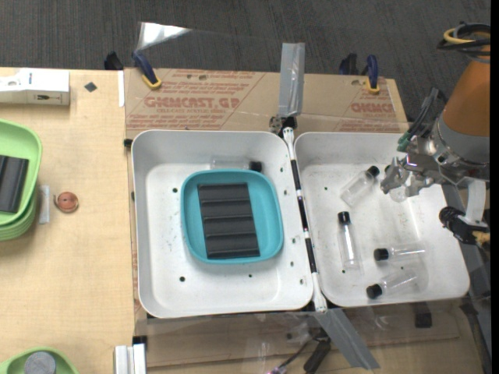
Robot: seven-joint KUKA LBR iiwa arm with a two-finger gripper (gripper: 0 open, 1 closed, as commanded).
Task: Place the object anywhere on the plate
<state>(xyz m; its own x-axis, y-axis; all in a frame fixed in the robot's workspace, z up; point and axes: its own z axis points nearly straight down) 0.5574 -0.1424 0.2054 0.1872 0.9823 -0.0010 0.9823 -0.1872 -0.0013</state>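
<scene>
A teal square plate (pixel 192 209) with a black ridged insert (pixel 228 220) lies in the middle of the left bin (pixel 156 271). Several clear vials with black caps lie in the right bin (pixel 437 287): one upright in the picture (pixel 345 238), one near the back (pixel 360 183), two near the front (pixel 399 252) (pixel 392 286). My gripper (pixel 399 179) hangs low over the back right part of the right bin, just right of the back vial. Something pale and translucent sits under it, too blurred to identify.
A ridge (pixel 300 216) divides the two bins. A small black object (pixel 255 166) lies behind the plate. Green dishes (pixel 19 181) and an orange disc (pixel 67 202) sit on the wooden bench to the left. Cardboard (pixel 203 100) is clamped behind the bins.
</scene>
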